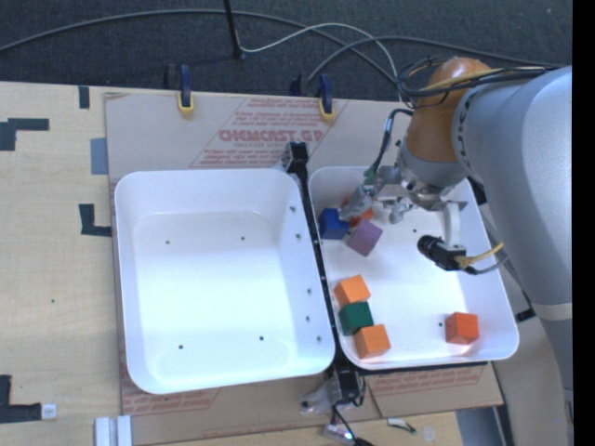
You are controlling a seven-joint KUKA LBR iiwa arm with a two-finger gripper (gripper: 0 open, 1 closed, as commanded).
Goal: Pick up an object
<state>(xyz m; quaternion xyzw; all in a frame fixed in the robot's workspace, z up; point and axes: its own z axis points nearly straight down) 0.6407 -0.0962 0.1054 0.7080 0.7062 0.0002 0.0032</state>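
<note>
The gripper (pixel 364 204) is hovering over the purple block (pixel 363 239) near the right bin's (pixel 483 342) far-left corner; I cannot tell its jaw state.

I see two glossy, smooth white plastic bins (pixel 139 249) on a matt brown cardboard sheet (pixel 260 133). The bench (pixel 46 249) looks like pale wood. My arm's shell (pixel 530 156) is smooth grey with a soft sheen.

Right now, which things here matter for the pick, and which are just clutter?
Job: gripper; purple block, blue block, green block, three orange blocks; right bin.
Lying about: left bin, yellow-tipped clamps, black cables.
</note>
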